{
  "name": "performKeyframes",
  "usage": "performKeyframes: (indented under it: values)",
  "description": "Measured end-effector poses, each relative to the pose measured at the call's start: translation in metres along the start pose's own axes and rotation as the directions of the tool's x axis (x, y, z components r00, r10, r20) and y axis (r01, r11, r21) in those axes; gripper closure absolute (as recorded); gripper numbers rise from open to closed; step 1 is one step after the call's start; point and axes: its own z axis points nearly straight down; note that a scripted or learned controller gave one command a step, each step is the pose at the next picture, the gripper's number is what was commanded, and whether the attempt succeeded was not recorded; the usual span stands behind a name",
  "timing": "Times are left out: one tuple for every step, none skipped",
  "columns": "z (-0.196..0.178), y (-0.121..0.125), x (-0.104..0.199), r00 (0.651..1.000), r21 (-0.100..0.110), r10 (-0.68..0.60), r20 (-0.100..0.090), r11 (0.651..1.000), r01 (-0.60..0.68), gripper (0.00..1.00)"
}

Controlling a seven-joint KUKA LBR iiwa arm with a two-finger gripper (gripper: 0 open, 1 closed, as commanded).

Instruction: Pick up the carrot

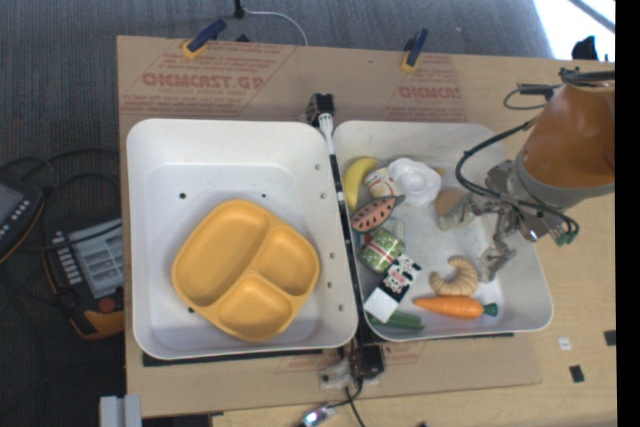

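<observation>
The carrot (455,307), orange with a small green top at its right end, lies flat near the front wall of the right bin (530,315). My gripper (499,255) hangs over the right part of that bin, above and to the right of the carrot and apart from it. Its fingers stand open with nothing between them. A tan croissant-shaped toy (459,275) lies between the gripper and the carrot.
Beside the carrot lie a green piece (403,321) and a black-and-white box (397,281). A banana (356,179), a watermelon slice (375,213), a white toy (416,180) and a green can (381,250) crowd the bin's left side. A yellow divided plate (247,267) sits in the left bin (150,165).
</observation>
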Motion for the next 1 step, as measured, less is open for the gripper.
performKeyframes:
  values:
    - [-0.0020,0.0397,0.0362,0.954,0.012,-0.298,0.008,0.954,0.298,0.00]
